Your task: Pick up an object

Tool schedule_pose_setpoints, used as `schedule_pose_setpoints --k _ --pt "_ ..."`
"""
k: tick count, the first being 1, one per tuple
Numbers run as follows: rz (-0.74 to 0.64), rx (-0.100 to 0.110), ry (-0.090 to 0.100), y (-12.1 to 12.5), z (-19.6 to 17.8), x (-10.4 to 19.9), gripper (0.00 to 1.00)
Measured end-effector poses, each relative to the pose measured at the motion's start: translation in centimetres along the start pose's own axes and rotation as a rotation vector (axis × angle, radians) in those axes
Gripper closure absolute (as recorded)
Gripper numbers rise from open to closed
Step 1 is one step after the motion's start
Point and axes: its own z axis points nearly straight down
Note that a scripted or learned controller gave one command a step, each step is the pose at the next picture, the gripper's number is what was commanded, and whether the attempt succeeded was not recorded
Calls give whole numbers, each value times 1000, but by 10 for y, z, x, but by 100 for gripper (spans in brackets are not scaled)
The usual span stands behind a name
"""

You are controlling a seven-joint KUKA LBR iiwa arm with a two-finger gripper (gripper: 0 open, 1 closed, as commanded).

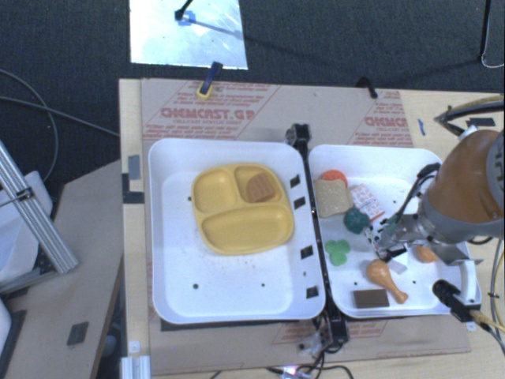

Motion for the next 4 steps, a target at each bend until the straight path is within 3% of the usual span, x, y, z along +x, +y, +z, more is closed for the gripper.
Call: schedule_pose_setpoints --k 1,2,3,4 --pt "-15 35 23 -10 -70 63 100" --pt "-14 37 23 -9 -84 104 100" --pt "-18 31 25 -2 -154 172 100" --pt "-14 36 24 -6 -184 209 100"
